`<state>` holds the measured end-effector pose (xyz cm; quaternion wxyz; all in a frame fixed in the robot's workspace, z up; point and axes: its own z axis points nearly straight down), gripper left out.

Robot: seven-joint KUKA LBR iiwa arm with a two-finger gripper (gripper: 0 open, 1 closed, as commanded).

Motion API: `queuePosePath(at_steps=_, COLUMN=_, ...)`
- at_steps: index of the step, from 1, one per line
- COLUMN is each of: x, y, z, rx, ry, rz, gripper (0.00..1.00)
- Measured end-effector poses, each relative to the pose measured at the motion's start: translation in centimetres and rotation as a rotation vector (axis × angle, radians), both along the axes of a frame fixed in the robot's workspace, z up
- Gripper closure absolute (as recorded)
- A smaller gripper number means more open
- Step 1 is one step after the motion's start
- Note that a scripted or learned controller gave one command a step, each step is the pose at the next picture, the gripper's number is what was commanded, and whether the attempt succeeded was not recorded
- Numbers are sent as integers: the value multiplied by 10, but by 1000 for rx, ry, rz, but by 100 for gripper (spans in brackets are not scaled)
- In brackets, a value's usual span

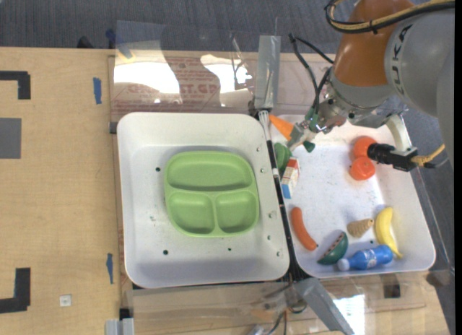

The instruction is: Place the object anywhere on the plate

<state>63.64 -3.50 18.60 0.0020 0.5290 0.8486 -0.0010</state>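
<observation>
A green divided plate (211, 193) lies in the middle of the left white bin (137, 203), with nothing on it. My gripper (304, 138) hangs over the far left corner of the right bin (415, 203), under the arm's orange band. It sits just right of an orange carrot-like toy (281, 125) and above a small green toy (281, 155). Whether anything is held cannot be made out. A small white and red box (290, 174) lies just below the green toy, against the bin's left wall.
More toys lie in the right bin: an orange piece (362, 160) at the far right, a red sausage (303, 227), a watermelon slice (333, 248), a blue bottle (368, 258), a banana (386, 229) and a brown cone (359, 227). A grey post (267, 74) stands behind the bins.
</observation>
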Motion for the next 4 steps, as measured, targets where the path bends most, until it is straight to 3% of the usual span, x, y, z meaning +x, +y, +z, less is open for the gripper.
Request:
queuePosePath(at_steps=1, x=-60, y=63, z=13, rx=6, ry=4, rz=-224, gripper=100)
queuePosePath(at_steps=2, x=-100, y=159, z=7, rx=7, ry=7, rz=-262, gripper=100)
queuePosePath(at_steps=3, x=-99, y=155, z=7, rx=4, ry=5, rz=-269, gripper=0)
queuePosePath(at_steps=4, x=-98, y=156, z=17, rx=6, ry=4, rz=-267, gripper=100)
